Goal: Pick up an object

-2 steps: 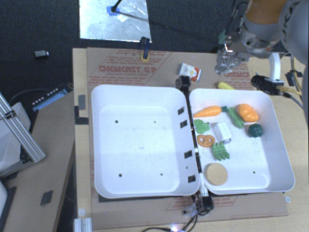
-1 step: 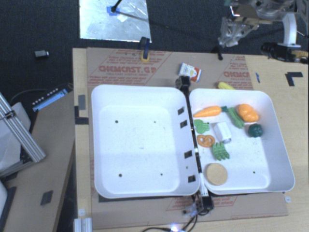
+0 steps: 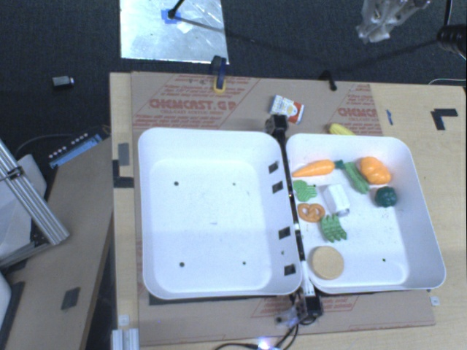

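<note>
Fingers on the pale two-finger gripper [image 3: 381, 19] are too blurred for me to tell apart from together; it hangs beyond the right white plastic bin's [image 3: 417, 268] far rim. Inside that bin, orange toy carrot [image 3: 314, 169], small white block [image 3: 336, 198] and orange toy pepper [image 3: 374, 170] sit crowded, so I judge a descent could clip neighbours

- The floor [image 3: 58, 28] is dark blue-black carpet, running along the top and left.
- A shiny metal sheet [image 3: 175, 20] lies flat on it near the top, catching the light.
- The desk [image 3: 124, 122] is pale wood, covered by a brown cardboard sheet [image 3: 197, 97] printed with red lettering.
- An aluminium frame rail [image 3: 29, 203] slants at the left edge.
</note>
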Available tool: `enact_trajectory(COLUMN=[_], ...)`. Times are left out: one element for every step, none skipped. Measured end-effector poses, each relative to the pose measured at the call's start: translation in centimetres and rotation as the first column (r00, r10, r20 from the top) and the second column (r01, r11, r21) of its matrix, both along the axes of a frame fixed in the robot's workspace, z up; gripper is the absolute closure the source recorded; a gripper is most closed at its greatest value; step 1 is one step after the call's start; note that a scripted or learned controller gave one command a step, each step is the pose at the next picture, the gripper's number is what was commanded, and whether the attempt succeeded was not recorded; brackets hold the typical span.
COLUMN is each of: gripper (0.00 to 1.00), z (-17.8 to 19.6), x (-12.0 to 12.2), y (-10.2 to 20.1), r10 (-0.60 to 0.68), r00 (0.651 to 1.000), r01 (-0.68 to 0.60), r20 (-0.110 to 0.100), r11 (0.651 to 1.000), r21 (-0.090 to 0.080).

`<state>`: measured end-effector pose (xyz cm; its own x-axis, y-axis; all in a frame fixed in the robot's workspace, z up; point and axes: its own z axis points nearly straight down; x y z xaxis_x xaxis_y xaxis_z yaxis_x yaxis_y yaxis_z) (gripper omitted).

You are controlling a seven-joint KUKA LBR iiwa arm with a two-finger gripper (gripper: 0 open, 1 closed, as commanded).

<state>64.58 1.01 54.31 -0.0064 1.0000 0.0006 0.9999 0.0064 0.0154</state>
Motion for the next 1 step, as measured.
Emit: enact_trajectory(gripper=[1.00], z=[-0.77], x=[-1.14], y=[-10.26], r10=[-0.014], r00=[1.000], r01=[0.014], r20=[-0.013], r11=[1.000], r21=[-0.005])
